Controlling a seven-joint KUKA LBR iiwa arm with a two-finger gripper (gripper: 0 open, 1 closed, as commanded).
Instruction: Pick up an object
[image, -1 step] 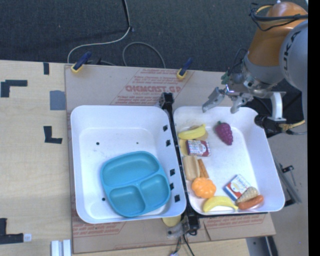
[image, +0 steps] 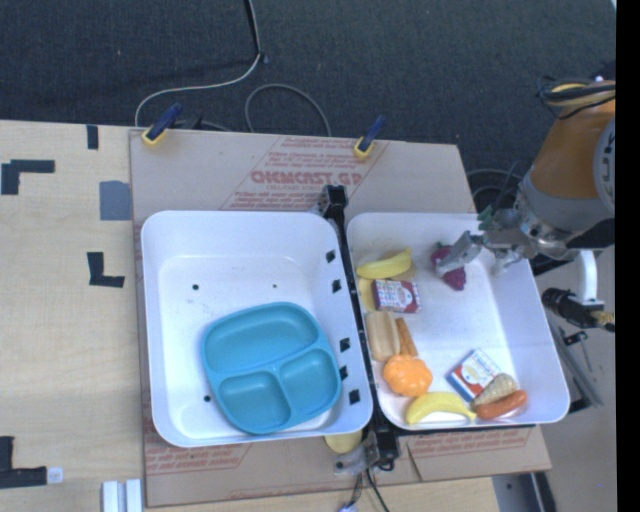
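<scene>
- I have the arm (image: 575, 160) in from the right, wrist low over the right bin's (image: 530, 310) upper right corner.
- Gripper (image: 470, 250) sits on a dark red item (image: 450, 264), likely my pick target; it lies near the bin's back wall, right of the banana (image: 386, 265).
- Jaws: one grey finger shows over the item, the other I can't make out. Can't tell if they're released or clenched, or if the item is actually between them.
- Rest of the toys crowd the bin's left and front: packet (image: 396, 295), hot dog (image: 384, 335), orange (image: 407, 375), second banana (image: 438, 407), box (image: 472, 374), sausage (image: 501, 403).
- My guess: red item chosen because it's isolated, clear approach.
- Left bin (image: 170, 250) holds the blue tray (image: 271, 366).
</scene>
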